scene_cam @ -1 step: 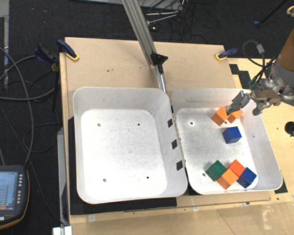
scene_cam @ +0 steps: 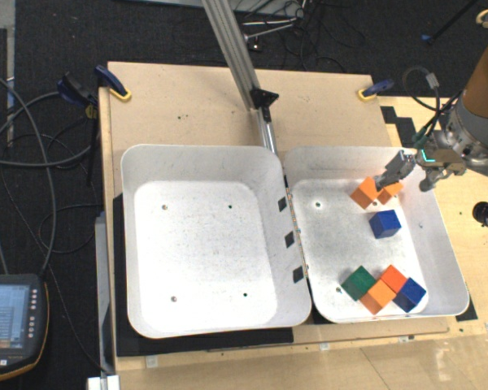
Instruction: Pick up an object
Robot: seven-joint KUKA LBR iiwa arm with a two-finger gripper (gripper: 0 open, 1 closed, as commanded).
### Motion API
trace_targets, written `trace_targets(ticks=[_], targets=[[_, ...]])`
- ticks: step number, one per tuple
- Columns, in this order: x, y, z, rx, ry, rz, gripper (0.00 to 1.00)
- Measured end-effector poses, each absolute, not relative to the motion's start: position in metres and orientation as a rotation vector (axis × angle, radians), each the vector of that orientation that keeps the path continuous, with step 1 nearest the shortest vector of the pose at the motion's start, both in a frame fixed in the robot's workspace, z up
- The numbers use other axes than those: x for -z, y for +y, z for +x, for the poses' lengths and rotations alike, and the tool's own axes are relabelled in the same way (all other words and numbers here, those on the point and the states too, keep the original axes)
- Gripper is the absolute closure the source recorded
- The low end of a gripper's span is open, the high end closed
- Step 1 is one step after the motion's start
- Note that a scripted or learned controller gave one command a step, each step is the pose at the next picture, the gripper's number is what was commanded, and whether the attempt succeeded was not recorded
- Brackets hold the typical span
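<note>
In the right bin [scene_cam: 333,307] lie several blocks. An orange block [scene_cam: 364,192] sits near the back, and a smaller orange piece [scene_cam: 389,190] lies just right of it. A blue block [scene_cam: 385,223] rests a little nearer the front. At the front there is a cluster: a green block [scene_cam: 359,283], two orange blocks [scene_cam: 380,296] [scene_cam: 394,279] and a blue block [scene_cam: 410,294]. My gripper [scene_cam: 407,182] hangs over the bin's back right part, open, with nothing between its fingers. Its left finger [scene_cam: 393,171] is just above the small orange piece.
The left bin [scene_cam: 138,218] stands beside the right one. A slanted metal pole [scene_cam: 232,43] rises from behind the bins. Clamps [scene_cam: 112,81] [scene_cam: 374,88] sit at the board's back corners. A tablet [scene_cam: 12,323] lies at the lower left, off the bench.
</note>
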State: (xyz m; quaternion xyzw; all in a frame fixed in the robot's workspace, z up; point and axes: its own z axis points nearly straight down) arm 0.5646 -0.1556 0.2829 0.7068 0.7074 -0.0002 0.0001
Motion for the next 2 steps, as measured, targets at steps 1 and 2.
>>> trace_targets(ticks=[1,2], targets=[[-0.219,-0.157,0.566,0.006,2.224,2.226,0.00],[-0.166,-0.150,0.557,0.005,2.224,2.225,0.00]])
